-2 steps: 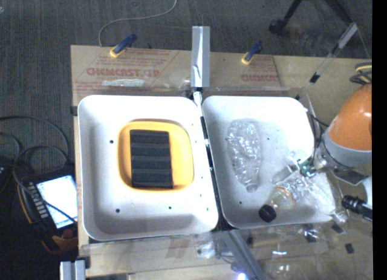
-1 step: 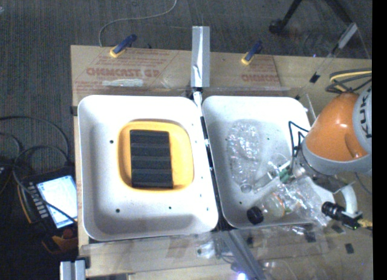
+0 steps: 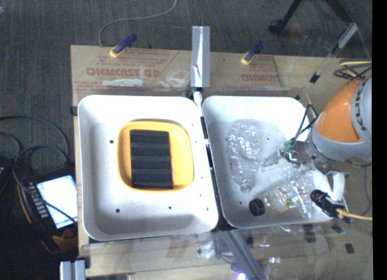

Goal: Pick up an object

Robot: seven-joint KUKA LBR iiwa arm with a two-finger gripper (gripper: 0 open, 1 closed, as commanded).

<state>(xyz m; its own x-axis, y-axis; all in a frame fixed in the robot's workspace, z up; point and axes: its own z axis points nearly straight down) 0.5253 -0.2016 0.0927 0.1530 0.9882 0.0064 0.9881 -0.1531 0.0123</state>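
In the left bin lies a yellow rounded block with a black ribbed top, flat near the middle. The right bin holds a crushed clear plastic bottle and a second clear bottle with a black cap lying near the front wall. My gripper reaches down into the right side of the right bin, beside the crushed bottle's right end. The grey wrist with its orange band covers the bin's right wall.
A tablet and cables lie on the floor left of the bench. Two blue-and-yellow clamps hold the board at the back. A metal upright stands behind the seam between the bins.
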